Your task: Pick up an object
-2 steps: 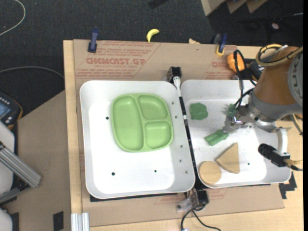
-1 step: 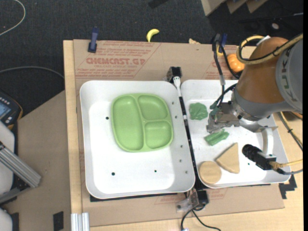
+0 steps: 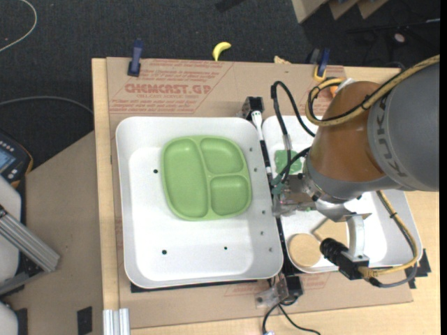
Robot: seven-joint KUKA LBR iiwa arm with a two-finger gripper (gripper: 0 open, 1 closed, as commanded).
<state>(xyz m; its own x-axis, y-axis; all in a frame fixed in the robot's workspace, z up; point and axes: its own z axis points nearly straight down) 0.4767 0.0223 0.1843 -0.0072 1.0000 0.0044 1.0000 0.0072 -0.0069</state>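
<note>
Reaching in from 3 o'clock, arm [image 3: 363, 138] over right bin [image 3: 391, 239], jaws' state hidden, green divided plate [image 3: 207, 178] in left bin [image 3: 140, 215], tan disc [image 3: 303, 250] at 6 o'clock.

Left bin [image 3: 140, 208]: green divided plate [image 3: 207, 177] takes the centre toward the far edge; floor along near and left edges open. Right bin [image 3: 391, 236]: arm [image 3: 370, 138] covers the far half and left wall, tan round disc [image 3: 303, 250] sits in the near-left corner, near-right floor partly free.
</note>
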